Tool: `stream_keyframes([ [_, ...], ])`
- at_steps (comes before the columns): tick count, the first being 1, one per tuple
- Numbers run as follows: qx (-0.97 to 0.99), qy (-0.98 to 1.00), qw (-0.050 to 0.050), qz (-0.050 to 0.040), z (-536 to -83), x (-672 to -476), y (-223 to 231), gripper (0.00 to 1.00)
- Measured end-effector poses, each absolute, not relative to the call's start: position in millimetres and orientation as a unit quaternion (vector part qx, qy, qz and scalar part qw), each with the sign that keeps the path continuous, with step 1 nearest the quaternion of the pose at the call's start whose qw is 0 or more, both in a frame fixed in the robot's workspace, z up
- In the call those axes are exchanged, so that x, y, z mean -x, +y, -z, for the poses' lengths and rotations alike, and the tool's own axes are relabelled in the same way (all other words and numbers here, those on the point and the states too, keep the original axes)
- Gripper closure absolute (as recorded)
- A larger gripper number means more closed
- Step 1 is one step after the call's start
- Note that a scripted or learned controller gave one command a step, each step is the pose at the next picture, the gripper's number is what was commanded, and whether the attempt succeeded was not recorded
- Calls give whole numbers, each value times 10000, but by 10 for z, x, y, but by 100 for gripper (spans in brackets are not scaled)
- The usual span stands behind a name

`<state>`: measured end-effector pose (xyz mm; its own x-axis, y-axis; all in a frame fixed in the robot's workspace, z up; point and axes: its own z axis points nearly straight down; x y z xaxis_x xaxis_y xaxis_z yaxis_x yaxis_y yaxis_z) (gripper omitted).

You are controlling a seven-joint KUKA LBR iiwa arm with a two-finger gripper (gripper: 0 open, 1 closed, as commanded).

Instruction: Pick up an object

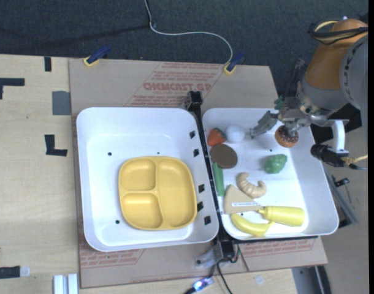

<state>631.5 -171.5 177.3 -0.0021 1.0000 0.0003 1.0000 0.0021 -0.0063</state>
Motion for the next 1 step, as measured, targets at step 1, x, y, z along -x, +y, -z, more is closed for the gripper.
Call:
stream_keyframes([
  [1,7062,-7080,27,-25,-1121,-6290,-1699,0],
])
